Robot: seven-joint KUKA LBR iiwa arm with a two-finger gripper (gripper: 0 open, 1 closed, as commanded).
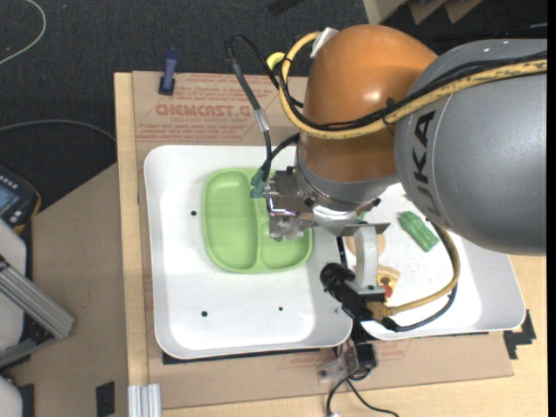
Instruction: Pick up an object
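Note:
A light green two-compartment dish (231, 222) lies in the left white bin (178, 307), toward its right half. My gripper (281, 218) hangs over the dish's right compartment, right at its surface, and the large orange and grey wrist hides most of that side. In the right bin (491, 307) a small green ribbed piece (419, 231) lies beside the arm. A small tan and orange thing (387, 278) shows near that bin's front left corner.
The bins rest on a cardboard sheet (200, 102) with red print. A small blue item (168, 71) sits at its far left corner. Dark floor and cables surround the bench, and the left bin's front and left parts are bare white.

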